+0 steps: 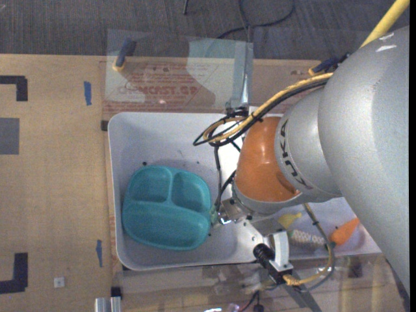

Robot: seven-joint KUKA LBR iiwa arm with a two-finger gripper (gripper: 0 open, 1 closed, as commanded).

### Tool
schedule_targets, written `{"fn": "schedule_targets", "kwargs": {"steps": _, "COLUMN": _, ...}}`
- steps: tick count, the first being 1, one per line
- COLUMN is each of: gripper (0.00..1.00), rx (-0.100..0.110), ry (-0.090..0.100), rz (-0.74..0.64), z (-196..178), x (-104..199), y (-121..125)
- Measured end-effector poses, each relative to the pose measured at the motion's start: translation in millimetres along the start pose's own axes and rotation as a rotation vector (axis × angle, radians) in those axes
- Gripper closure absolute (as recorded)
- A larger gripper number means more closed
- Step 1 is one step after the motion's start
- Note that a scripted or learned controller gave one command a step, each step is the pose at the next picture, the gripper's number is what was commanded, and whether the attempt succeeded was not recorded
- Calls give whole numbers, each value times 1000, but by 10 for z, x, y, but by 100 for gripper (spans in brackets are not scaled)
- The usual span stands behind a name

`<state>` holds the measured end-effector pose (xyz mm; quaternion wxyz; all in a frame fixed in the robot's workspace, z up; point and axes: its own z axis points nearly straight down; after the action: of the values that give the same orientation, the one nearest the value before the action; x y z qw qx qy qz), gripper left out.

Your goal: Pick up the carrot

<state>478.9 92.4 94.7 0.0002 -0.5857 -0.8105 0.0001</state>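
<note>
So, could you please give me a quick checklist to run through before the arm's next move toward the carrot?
1. Carrot located: ok, it lies in the right bin, partly behind the arm.
2. Gripper above the carrot: not ok, it sits at the teal tray's right edge in the left bin.
3. Finger state: cannot tell.
4. Carrot held: not ok, it lies apart from the gripper.
5. Clutter beside the carrot: not ok, a yellow item and a pale speckled item lie close.
</note>
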Motion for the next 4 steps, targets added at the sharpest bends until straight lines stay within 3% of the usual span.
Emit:
{"fn": "schedule_targets", "kwargs": {"steps": 1, "gripper": 100, "rx": 1, "ry": 0, "rz": 108, "z": -1069, "x": 556, "y": 181}}
{"fn": "schedule_targets", "kwargs": {"steps": 3, "gripper": 100, "rx": 2, "ry": -2, "rz": 595, "z": -1016, "x": 945, "y": 304}}
{"fn": "schedule_targets", "kwargs": {"steps": 4, "gripper": 100, "rx": -25, "ry": 11, "rz": 969, "z": -262, "x": 1024, "y": 718}}
